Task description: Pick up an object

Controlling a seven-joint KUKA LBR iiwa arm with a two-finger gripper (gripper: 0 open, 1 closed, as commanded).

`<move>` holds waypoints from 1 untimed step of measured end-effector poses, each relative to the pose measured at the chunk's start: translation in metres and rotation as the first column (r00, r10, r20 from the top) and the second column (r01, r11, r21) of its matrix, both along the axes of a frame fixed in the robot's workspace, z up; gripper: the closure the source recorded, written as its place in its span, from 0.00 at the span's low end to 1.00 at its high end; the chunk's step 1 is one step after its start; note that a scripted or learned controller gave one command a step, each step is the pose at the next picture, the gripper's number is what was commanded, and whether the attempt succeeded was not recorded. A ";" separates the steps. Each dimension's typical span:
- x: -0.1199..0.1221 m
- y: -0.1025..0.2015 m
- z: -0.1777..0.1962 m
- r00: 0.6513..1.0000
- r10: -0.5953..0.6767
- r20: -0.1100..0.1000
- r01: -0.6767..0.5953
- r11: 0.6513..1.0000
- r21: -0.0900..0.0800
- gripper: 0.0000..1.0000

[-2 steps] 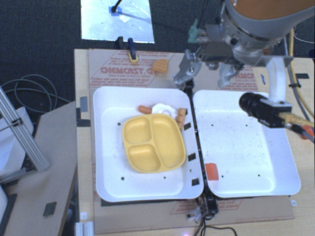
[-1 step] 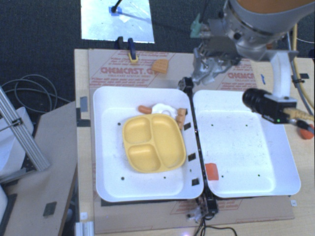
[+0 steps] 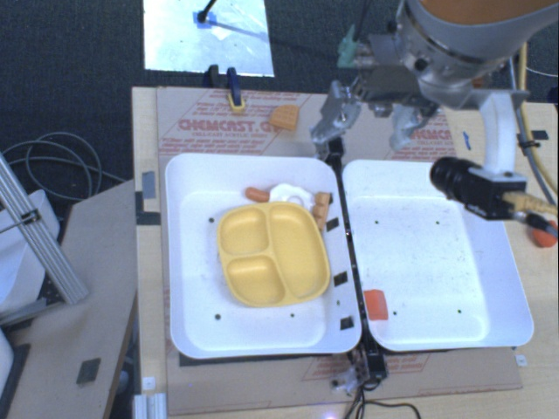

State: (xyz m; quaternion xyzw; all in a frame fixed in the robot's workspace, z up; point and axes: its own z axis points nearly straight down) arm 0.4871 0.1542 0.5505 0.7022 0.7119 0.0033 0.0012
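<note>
My gripper (image 3: 370,129) hangs over the back edge of the bench, above where the two bins meet. Its fingers (image 3: 335,120) stand apart and open with nothing between them. In the left bin (image 3: 188,312) lies a yellow three-part tray (image 3: 272,253). Behind the tray sit a small orange sausage (image 3: 257,195), a white piece (image 3: 291,195) and a tan piece (image 3: 322,206) by the bin's right wall. A small red-orange block (image 3: 375,304) lies at the front left of the right bin (image 3: 489,312).
A tan biscuit-like piece (image 3: 284,117) lies on the cardboard behind the left bin, next to a blue and yellow clamp (image 3: 234,88). A shiny sheet (image 3: 207,23) lies on the floor behind. Cables (image 3: 52,177) trail at the left.
</note>
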 end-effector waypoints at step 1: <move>0.000 0.000 0.011 1.000 0.003 0.003 -0.003 1.000 0.001 1.00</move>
